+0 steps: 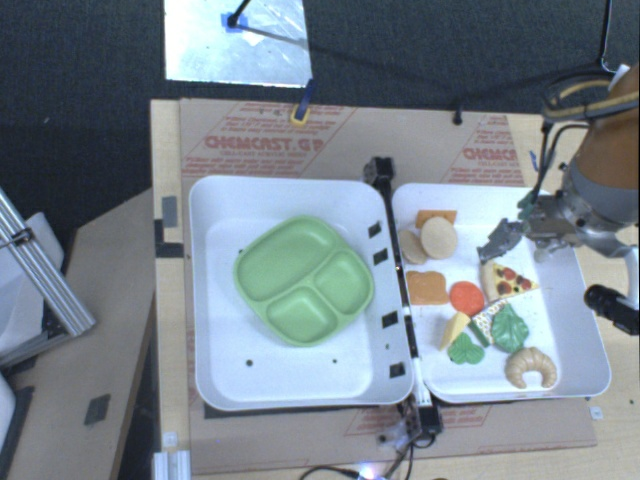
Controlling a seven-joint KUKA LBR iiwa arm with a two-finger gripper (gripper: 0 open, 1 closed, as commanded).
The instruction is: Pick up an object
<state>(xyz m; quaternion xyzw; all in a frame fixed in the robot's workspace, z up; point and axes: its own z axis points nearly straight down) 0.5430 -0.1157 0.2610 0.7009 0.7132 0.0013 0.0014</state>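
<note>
I am hovering my end effector [503,240] over the upper part of the right bin [590,363], and nothing is between its fingers, so by my judgement the pick is not yet done. The fingers are standing apart, dark and angled down toward the left, with their tips just above the pizza slice [508,281], which I am taking as the likeliest target.

The other toy foods are lying in that same bin at the right of the frame: a round bun [438,236] with an orange cracker [436,216] behind it near the top, a toast slice [427,287] and a red tomato [466,297] in the middle, a cheese wedge [455,327] and green leaves [509,328] below, and a croissant [531,367] at the lower right. The left bin [215,368] is carrying a green divided plate [303,279].

What is left, as I judge it, is the whole grasp: descending, closing on one piece and lifting.

My arm [608,163] is reaching in from the right edge of the frame, wrist bent so the end effector is pointing down and leftward over the bin on the bench [260,133].
</note>
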